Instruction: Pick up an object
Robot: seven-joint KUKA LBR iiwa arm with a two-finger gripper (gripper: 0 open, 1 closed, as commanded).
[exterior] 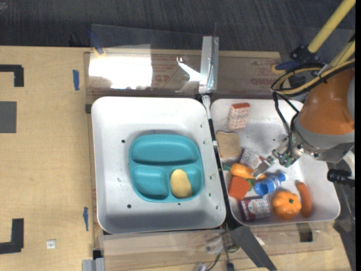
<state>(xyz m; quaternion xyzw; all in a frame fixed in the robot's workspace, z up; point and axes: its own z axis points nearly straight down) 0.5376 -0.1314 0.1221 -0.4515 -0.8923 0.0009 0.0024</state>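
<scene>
Dark grey carpet [141,4] along the top, finely ribbed. Below it a tan bench [39,168], flat and matt, marked with black angular patches and short strips of blue tape [75,79]. At the back of the bench, a clear glossy sheet [146,66] catching white glare. Side by side on the bench, two shallow white bins with rounded corners and smooth plastic walls, touching along their inner edges. In the left bin [113,151], a teal tray [163,151], smooth and oval-cornered, split into compartments, with a pale yellow, egg-shaped potato [181,183] in the lower right one. Reaching in from the right, the grey arm [330,112], rounded and bulky under its orange band, with black cables looped above and a yellow pole [338,16] slanting behind. In the right bin [262,123], the task's objects, clustered toward its left and near sides: a flat tan bread slice [228,144], a boxy red-and-white carton [239,116] apart at the back, a ribbed orange pumpkin [286,204], a red can [256,209] on its side, a slim reddish sausage [304,198] just beside the pumpkin, a tapered orange carrot [242,171], a small blue bottle [269,183]. Low over the middle of that bin, the gripper [286,158], just above the bottle and right of the carrot; cannot tell whether spread or closed, nor whether touching anything.
</scene>
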